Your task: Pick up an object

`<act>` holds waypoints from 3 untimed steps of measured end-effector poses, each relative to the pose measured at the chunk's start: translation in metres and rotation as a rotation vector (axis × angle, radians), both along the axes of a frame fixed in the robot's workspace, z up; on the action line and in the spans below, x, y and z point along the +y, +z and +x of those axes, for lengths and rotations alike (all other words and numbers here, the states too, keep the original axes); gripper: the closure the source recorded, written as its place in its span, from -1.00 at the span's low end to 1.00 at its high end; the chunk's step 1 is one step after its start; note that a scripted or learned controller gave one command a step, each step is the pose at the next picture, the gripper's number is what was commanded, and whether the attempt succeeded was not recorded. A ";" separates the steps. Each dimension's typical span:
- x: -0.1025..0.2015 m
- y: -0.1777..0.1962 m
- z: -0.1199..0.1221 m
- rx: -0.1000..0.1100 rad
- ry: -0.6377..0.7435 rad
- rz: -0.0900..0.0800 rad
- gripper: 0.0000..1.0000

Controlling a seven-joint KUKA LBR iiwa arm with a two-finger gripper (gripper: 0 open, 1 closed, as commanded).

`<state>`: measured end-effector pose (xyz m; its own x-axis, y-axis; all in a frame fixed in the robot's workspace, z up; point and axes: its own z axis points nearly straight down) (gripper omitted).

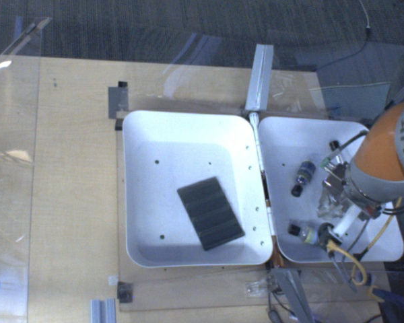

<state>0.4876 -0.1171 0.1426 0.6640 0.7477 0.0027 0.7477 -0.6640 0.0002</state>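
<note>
White plastic fills the middle of the bench: two shallow bins side by side on pale wood, a metal bracket (259,79) rising at twelve o'clock from the seam between them.

Over in the left bin (143,134), a flat dark grey ribbed rectangular pad (210,212) lies tilted, sitting toward five o'clock of the bin's centre, well apart from everything else.

Now the right bin (283,134): the grey arm with its orange band (385,155) leans in from three o'clock, and its gripper (337,200) hangs low over the bin's middle, amid wires and a yellow cable. From where I'm standing I can't tell how the gripper is set, and I see nothing held in it.

Two small things sit on the bin floor. A small dark bottle with a blue middle (302,177) lies at about ten o'clock from the gripper, near it but apart. A small clear bottle with a black cap (301,233) lies at about seven o'clock, close by the bin's lower edge, just beside the arm's tooling.
</note>
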 end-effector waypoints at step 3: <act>-0.048 0.078 0.000 0.001 -0.636 -0.001 1.00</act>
